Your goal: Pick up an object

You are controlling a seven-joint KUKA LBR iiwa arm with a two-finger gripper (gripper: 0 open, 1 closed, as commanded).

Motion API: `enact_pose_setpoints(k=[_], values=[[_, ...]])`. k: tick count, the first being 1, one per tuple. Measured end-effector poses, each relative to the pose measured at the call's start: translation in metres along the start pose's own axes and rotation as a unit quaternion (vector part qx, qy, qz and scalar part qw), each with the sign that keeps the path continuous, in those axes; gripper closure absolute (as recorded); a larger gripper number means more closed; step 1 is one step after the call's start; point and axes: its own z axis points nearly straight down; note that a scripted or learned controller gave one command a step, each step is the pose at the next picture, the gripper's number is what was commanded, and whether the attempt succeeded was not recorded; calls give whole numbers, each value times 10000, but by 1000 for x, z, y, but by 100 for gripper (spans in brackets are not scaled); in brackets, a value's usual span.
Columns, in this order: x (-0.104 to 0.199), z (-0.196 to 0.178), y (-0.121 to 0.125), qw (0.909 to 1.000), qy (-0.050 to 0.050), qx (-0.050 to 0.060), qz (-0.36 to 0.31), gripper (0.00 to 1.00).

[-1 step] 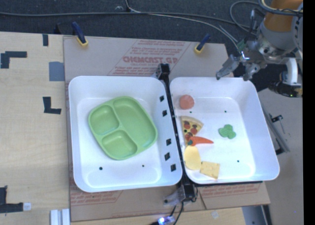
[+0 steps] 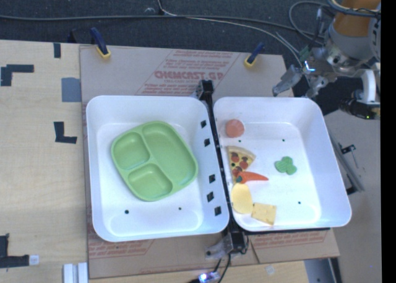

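left bin (image 2: 99,170): green tray (image 2: 154,160) fills centre, bare rim strip 6 o'clock | right bin (image 2: 322,170): food clustered 9 o'clock by divider (image 2: 213,152), broccoli (image 2: 285,165) centre, bare floor 3 to 5 o'clock

Bench (image 2: 37,170): cardboard sheet (image 2: 179,71), two white bins (image 2: 99,152)

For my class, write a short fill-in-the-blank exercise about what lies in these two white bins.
1. The green divided tray lies in the ____ bin.
2. The pizza slice lies in the ____ bin.
3. The tray has ____ compartments.
4. The gripper hangs above the right bin's far ____ corner.

Missing words: left; right; three; right
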Motion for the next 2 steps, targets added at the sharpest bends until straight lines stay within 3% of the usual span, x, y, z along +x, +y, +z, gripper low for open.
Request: enact_pose_setpoints(k=[2], values=[[4,109,-8,10000,1,32,2,0]])
